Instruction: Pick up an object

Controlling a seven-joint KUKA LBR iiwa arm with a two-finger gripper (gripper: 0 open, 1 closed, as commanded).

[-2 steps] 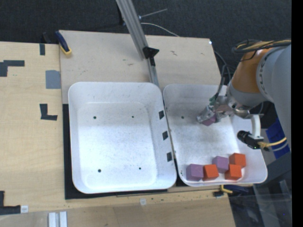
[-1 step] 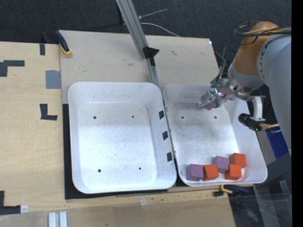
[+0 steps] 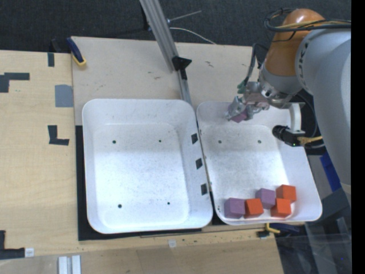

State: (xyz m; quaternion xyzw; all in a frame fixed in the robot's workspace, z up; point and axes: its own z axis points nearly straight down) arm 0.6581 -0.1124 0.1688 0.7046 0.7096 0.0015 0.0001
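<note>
**Purple block in the gripper over the right bin**

Purple shows between the fingers of the gripper (image 3: 242,111), which is closed on a small purple block (image 3: 239,117) above the far edge of the right bin (image 3: 296,164), near that bin's far-left corner. The block looks lifted off the bin floor, though the slant of the view makes the height hard to judge. The grey arm (image 3: 322,67), with its orange band (image 3: 291,41), comes in from the right edge of the bench (image 3: 120,67).

Along the near edge of the right bin, toward its near-right corner, lies a cluster of five blocks. A purple one (image 3: 234,207) sits leftmost, touching an orange one (image 3: 254,208); another purple (image 3: 266,197) lies just behind, and two orange ones (image 3: 286,193) (image 3: 281,209) close the group on the right.

The left bin (image 3: 91,153) stands beside the right one, their edges touching along the middle of the bench. A metal rail (image 3: 162,30) slants across the far edge of the bench to the bins' shared far corner.
</note>
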